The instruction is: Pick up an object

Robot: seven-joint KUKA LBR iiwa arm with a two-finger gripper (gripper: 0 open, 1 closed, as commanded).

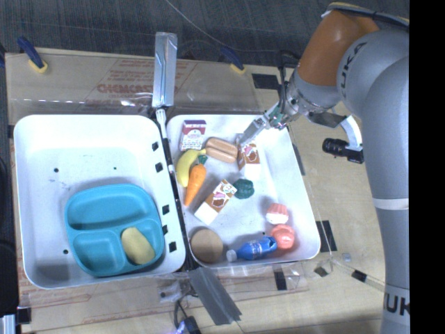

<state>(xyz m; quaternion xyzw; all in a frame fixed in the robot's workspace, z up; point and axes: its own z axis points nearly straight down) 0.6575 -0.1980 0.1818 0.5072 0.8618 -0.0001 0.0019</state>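
The jaws stand slightly apart with nothing between them, so the gripper grips nothing. Just left of it lies the hot dog, its long axis crosswise, beside a small box, above the carrot.

A robotics lab: a grey industrial arm with an orange band reaches over a cardboard-covered worktop bearing clamped shallow white plastic bins, one holding toy food, with loose cables nearby.
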